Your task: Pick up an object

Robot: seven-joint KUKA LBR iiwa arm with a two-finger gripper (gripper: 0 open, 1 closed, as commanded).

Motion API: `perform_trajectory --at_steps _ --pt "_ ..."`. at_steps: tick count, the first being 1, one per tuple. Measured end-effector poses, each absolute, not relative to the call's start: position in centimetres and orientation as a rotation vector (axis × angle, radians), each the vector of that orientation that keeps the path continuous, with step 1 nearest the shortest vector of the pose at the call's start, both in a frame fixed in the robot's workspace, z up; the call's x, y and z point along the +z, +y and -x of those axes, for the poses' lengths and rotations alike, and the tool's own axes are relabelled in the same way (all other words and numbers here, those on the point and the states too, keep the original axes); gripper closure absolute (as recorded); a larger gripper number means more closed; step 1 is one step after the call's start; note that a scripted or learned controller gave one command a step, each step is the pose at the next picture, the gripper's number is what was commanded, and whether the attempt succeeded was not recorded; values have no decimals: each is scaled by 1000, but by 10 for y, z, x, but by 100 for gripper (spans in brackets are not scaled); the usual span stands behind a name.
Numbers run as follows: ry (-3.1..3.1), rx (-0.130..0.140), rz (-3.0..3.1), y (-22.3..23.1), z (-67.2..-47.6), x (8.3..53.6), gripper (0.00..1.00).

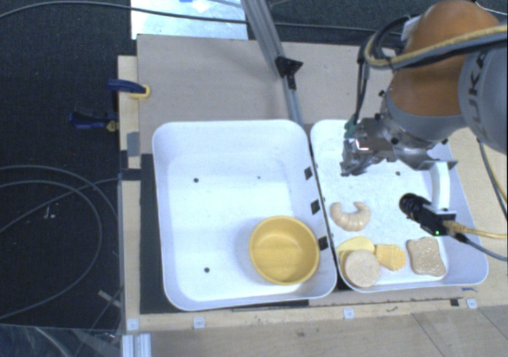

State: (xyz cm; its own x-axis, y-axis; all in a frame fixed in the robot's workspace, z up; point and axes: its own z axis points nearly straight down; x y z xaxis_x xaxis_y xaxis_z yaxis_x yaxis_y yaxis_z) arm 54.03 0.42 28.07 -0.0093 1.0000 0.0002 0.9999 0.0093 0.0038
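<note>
My gripper (352, 163) hangs over the upper left part of the right bin (477, 268), above and a little behind a pale croissant (351, 215). The view shows nothing between its fingertips. Along the near edge of that bin lie a round cracker (362, 268), a yellow slice (356, 245) partly under it, a ridged yellow chip (390, 255) and a slice of bread (425, 256). A yellow bowl (283, 248) sits upright in the near right corner of the left bin (182, 189).
A metal pole (266, 26) slants down toward the gap between the bins. A blue and yellow clamp (111, 105) grips the bench's left edge. A black sensor with a green light (422, 213) rides low on the arm over the right bin.
</note>
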Motion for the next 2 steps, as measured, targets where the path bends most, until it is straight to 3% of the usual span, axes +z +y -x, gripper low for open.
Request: perform_trajectory --at_steps 1,2 --pt "2231 3 -2210 52 -554 266 100" --pt "2231 5 -2210 98 -581 260 100"
